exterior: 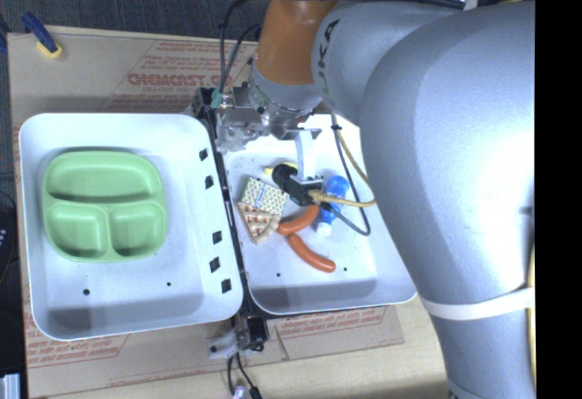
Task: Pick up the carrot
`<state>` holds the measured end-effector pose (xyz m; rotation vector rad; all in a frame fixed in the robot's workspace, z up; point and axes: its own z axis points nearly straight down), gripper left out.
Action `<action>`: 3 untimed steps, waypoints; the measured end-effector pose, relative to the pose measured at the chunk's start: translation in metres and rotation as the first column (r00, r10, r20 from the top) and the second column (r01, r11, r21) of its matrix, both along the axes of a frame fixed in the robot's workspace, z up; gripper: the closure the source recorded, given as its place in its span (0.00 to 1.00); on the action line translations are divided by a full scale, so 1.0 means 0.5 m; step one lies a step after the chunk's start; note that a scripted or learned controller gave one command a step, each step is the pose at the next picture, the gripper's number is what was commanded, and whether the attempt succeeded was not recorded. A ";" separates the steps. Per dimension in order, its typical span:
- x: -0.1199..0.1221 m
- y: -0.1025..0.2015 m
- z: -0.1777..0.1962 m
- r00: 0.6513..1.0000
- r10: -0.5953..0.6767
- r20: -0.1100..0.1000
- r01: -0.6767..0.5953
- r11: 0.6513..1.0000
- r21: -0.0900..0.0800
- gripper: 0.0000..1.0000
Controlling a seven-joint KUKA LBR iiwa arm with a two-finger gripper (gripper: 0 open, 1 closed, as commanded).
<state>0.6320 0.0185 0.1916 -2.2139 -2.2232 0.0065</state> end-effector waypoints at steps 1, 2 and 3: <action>-0.127 -0.060 0.000 0.926 0.377 0.001 -0.377 0.926 0.001 1.00; -0.001 -0.185 0.001 0.929 0.371 0.003 -0.371 0.929 -0.001 1.00; -0.001 -0.184 0.021 0.927 0.375 0.002 -0.375 0.927 -0.001 1.00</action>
